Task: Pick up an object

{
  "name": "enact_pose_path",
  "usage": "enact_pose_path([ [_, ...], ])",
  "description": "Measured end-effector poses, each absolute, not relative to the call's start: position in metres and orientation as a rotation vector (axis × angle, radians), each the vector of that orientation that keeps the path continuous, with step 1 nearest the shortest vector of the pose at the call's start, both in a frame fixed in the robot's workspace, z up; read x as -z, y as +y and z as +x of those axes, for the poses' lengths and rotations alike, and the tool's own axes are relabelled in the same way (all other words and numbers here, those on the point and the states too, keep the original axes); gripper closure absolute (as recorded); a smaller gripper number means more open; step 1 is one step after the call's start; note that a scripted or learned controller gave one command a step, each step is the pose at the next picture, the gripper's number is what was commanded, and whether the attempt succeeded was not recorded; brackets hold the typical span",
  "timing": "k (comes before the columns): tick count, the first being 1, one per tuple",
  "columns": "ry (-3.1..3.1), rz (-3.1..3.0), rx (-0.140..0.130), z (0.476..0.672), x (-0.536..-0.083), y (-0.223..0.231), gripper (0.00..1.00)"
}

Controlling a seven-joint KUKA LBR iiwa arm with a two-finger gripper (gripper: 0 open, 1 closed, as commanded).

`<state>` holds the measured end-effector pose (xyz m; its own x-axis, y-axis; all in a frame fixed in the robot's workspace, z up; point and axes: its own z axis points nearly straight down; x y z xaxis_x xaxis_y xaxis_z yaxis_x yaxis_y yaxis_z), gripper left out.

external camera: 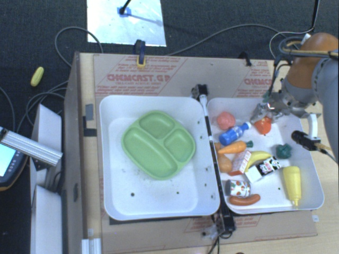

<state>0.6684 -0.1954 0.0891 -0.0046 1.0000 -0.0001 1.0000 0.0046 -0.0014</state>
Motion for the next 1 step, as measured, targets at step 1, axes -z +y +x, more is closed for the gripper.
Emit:
enact_pose_path([
  [1,-2.229,-2.216,0.003,0.6697,-0.1317,-0.1486,1.0],
])
